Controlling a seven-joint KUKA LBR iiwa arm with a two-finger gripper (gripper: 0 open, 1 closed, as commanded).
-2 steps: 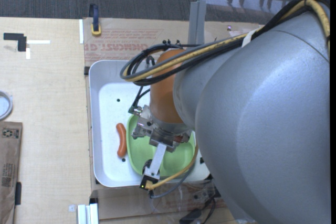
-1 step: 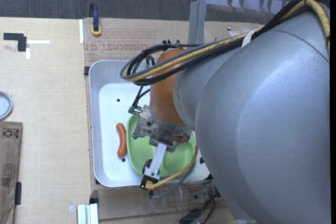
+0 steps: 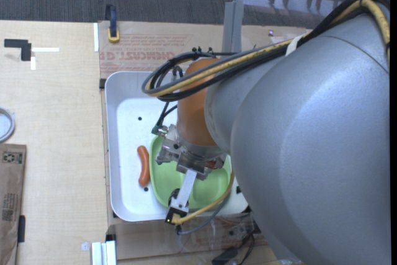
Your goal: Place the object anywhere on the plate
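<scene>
Cardboard (image 3: 167, 46) lies on the bench beyond the far edge of the white bin (image 3: 124, 133), printed with large reddish letters seen upside down and partly cut off; they cannot be read with any confidence. At the near left edge of the view a brown paper item (image 3: 12, 195) carries a small recycling-type mark and lines of print too small to make out. A metal ring (image 3: 5, 126) sits just beyond it, and black tape marks (image 3: 18, 46) show at the far left of the wooden bench (image 3: 56, 102).

Inside the bin, a light green plate (image 3: 205, 192) lies toward the near right, largely covered by the arm's wrist. The object, an orange sausage-shaped piece (image 3: 144, 166), lies on the white bin floor just to the left of the plate, beside its rim and not on it, with its long axis running near to far.

The gripper (image 3: 186, 164) hangs over the plate, to the right of the sausage-shaped piece and close to it, below the orange band (image 3: 195, 108). How its pincer is set cannot be told. A yellow-sheathed cable (image 3: 248, 59) loops across the grey arm (image 3: 310, 133).
</scene>
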